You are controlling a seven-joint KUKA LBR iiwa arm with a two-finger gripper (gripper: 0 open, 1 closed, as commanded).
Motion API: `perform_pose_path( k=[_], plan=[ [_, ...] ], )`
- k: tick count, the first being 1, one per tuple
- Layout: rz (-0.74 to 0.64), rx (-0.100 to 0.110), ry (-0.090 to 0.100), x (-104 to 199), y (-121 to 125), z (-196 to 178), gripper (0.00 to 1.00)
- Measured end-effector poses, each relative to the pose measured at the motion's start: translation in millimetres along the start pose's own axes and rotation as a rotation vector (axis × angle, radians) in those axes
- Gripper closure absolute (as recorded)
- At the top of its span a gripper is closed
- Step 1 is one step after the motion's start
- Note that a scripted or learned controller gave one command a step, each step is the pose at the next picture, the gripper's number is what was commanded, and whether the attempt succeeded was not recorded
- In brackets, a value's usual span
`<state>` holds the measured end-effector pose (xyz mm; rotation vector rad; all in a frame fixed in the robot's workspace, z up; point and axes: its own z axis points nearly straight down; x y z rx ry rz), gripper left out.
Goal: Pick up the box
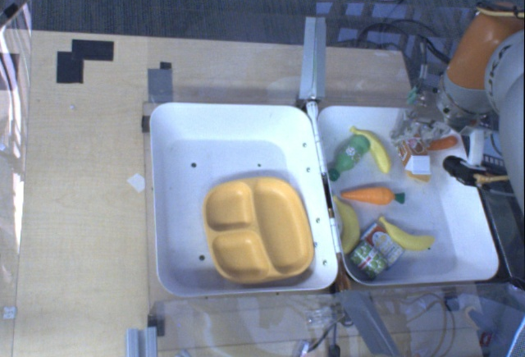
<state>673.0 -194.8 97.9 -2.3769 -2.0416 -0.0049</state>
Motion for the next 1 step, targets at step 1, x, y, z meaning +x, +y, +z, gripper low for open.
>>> perform_pose_path(
  k=[1],
  plan=[
    [-0.013,-0.014,-0.005,-1.0,2.2,-1.2,1.0]
  ],
)
